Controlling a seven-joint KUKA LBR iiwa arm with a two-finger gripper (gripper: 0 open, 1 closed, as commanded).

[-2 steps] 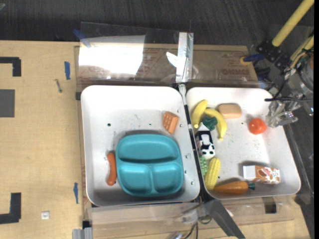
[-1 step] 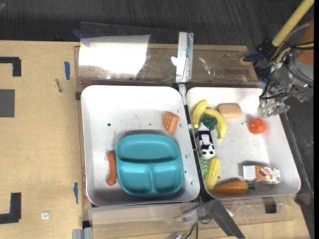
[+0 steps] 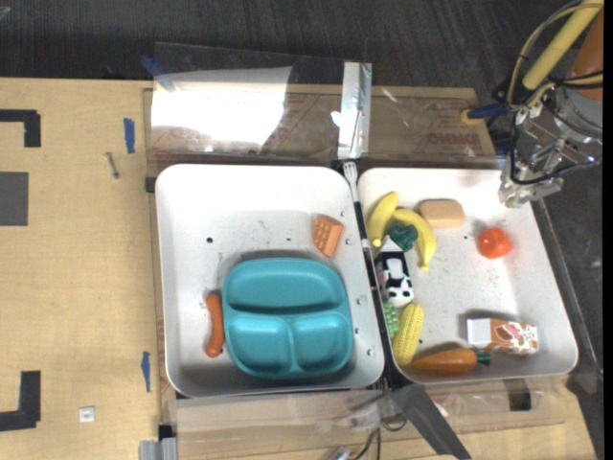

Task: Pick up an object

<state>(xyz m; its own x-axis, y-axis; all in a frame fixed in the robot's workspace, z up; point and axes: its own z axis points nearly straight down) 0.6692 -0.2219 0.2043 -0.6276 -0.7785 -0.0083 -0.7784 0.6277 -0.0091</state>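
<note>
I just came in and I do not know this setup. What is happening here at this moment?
A robot arm reaches in from the right, and its claw hangs over the upper right corner of the right bin. It holds nothing that I can see. The nearest thing is a tomato. The same bin also has bananas, a bun, corn, a carrot and a small carton. The left bin has a teal tray.

Just right of the left white bin [image 3: 182, 218] sits its twin bin [image 3: 536, 286], behind it a glossy clear sheet [image 3: 220, 113] and silver tape strip [image 3: 354, 108], left of it black tape marks [image 3: 24, 127] on the wooden bench [image 3: 67, 286].
</note>
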